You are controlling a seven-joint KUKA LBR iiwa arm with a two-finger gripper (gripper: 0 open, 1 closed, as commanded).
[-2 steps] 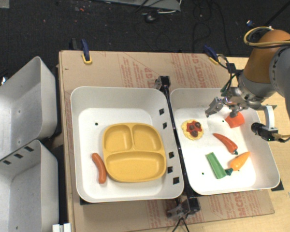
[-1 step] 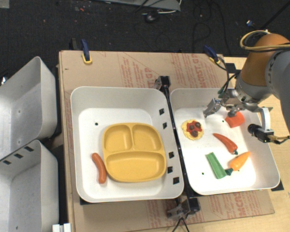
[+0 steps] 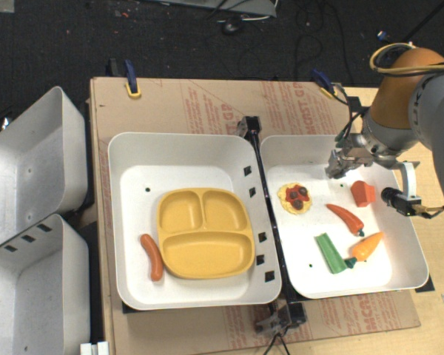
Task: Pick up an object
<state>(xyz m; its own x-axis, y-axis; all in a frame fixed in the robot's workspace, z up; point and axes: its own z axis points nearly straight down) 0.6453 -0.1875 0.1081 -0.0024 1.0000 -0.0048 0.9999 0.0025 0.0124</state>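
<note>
The right bin (image 3: 399,276) holds a small pizza (image 3: 294,197), a red-orange block (image 3: 363,192), a red chili pepper (image 3: 345,217), a green stick (image 3: 329,253) and an orange carrot-like piece (image 3: 365,247). My gripper (image 3: 342,163) hangs over the back of this bin, up and to the right of the pizza and to the left of the red-orange block. Nothing shows between its fingers. In the left bin (image 3: 126,198) lie a yellow divided tray (image 3: 205,233) and a sausage (image 3: 152,257) beside the tray's left edge.
The grey arm with its orange band (image 3: 399,87) reaches in from the right over the bench. Two white bins (image 3: 29,191) stand tilted off the bench's left side. A black divider (image 3: 263,198) runs between the two working bins.
</note>
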